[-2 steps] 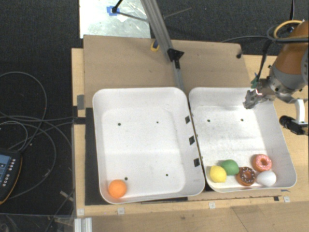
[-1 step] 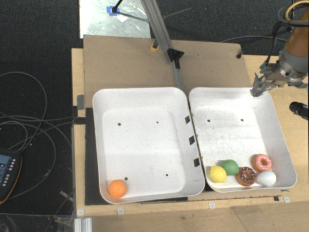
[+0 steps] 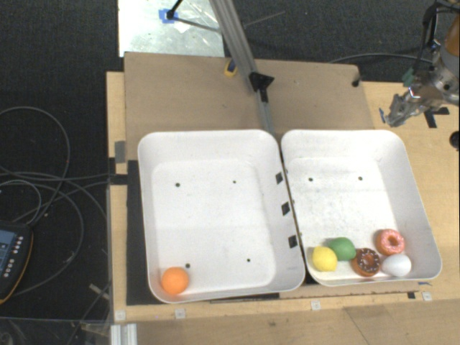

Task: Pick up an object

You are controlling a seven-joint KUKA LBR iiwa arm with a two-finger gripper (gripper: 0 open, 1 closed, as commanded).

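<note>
From above, the camera view shows a tan wooden bench (image 3: 323, 92) carrying two shallow white bins side by side, joined along their inner edges by small black clips. The left bin (image 3: 208, 149) holds a single orange ball (image 3: 174, 280) in its near left corner. The right bin (image 3: 345, 149) has its things clustered along the near edge: a yellow lemon (image 3: 324, 258) touching a green fruit (image 3: 343, 248), then a chocolate doughnut (image 3: 366, 262), a pink frosted doughnut (image 3: 390, 242) just beyond it, and a white egg-shaped object (image 3: 397, 266) at the near right corner.

The gripper (image 3: 399, 111) hangs over the bare bench past the far right corner of the right bin, well apart from every object; whether it is wide or narrow cannot be told at this size.

A grey metal pole (image 3: 233, 31) slants across the far edge of the bench. The floor around is dark carpet, with black cables (image 3: 43, 185) looping at left, a handheld controller (image 3: 13, 254) at the near left, and a pale sheet (image 3: 169, 16) lying beyond the bench.
</note>
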